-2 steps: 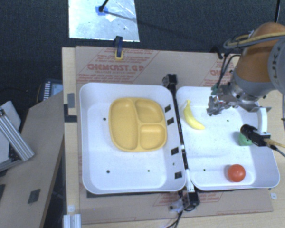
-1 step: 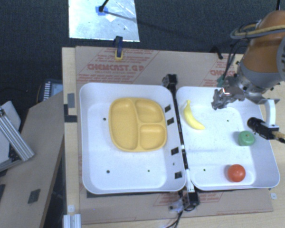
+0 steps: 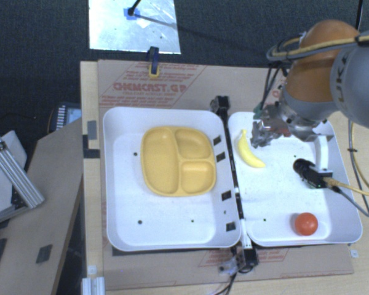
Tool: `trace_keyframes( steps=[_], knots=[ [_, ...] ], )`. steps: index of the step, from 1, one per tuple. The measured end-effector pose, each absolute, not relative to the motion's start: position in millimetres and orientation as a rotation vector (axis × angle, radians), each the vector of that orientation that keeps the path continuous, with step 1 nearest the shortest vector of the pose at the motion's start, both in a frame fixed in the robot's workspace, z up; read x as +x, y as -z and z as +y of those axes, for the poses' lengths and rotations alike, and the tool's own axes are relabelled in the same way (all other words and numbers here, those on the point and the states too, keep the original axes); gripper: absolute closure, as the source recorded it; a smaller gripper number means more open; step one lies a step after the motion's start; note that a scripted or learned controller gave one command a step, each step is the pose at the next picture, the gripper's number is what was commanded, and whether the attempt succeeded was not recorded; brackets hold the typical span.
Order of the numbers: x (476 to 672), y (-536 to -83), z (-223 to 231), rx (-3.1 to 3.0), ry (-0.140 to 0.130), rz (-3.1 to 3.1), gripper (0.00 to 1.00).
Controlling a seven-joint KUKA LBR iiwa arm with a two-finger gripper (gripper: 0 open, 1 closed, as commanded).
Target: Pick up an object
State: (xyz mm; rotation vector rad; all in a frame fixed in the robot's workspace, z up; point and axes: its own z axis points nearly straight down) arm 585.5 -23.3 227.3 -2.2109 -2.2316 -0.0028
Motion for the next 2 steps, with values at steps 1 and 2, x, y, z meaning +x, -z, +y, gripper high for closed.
trace_keyframes(
  steps=[1,2],
  knots=[
    [580.1,-236.0,27.0,-2.210,0.004,-2.233,1.00],
    [584.1,-239.5,75.6,-2.211,0.005,-2.233,1.00]
  ],
)
